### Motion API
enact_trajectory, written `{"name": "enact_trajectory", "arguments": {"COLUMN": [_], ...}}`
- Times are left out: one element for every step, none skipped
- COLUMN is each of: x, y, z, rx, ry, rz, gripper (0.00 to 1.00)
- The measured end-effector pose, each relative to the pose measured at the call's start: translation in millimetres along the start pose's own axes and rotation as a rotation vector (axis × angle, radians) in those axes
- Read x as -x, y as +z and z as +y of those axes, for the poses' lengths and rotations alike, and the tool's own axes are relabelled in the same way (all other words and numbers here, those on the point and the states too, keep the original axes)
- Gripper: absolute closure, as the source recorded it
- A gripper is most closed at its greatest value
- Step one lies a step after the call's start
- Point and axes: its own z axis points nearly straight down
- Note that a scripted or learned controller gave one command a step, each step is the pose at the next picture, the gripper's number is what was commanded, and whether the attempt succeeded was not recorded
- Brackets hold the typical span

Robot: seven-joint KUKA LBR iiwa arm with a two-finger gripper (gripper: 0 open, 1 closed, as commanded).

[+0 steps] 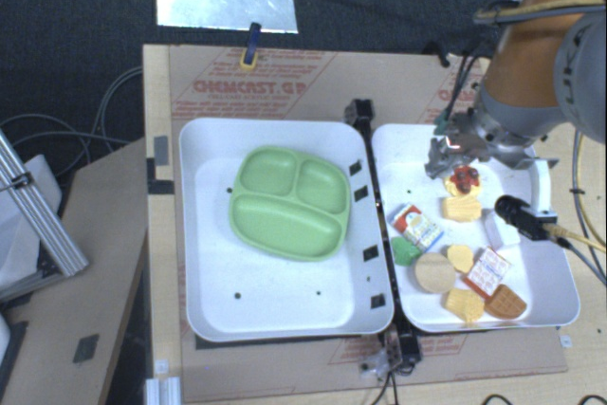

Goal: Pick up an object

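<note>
The gripper [446, 156] is hung low at the upper right bin [560, 299], beside a red toy [464, 178], presumably for picking; its opening cannot be told.

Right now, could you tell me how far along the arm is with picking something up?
Nothing looks picked yet. The gripper is low over the right bin, beside the small red toy; the other pieces lie in that bin. Grasping and lifting remain. The green tray sits in the left bin.
</note>
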Motion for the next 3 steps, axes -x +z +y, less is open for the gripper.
{"name": "enact_trajectory", "arguments": {"x": [-62,-113,-130], "y": [-1,-5,-5], "z": [4,3,-6], "rx": [0.001,0.0,-0.001], "ry": [-0.003,-0.003,0.0], "rz": [0.001,0.001,0.0], "gripper": [1.0,1.0,1.0]}}
